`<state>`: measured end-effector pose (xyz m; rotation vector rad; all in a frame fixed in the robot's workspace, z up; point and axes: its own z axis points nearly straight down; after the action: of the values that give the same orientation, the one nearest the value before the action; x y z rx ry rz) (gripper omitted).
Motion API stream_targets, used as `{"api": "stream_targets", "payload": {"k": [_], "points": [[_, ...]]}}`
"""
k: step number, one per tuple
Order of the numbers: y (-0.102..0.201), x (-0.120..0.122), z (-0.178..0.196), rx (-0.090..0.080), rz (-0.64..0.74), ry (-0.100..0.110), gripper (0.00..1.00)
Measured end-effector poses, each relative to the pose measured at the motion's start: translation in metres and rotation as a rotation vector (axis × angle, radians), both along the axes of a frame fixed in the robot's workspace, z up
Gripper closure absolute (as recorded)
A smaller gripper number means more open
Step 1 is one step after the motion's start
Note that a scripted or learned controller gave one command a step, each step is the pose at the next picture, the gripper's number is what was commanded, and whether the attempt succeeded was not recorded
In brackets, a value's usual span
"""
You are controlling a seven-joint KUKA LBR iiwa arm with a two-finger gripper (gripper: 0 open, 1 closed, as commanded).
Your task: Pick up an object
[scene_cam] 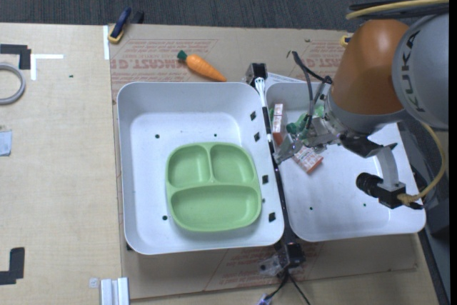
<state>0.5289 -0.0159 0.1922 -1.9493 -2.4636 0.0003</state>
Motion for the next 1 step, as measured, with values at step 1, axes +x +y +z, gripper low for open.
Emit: {"api": "stream_targets", "payload": {"k": [1], "points": [[0.0000, 0.0000, 0.0000, 0.000, 0.000, 0.000, 0.00]]}}
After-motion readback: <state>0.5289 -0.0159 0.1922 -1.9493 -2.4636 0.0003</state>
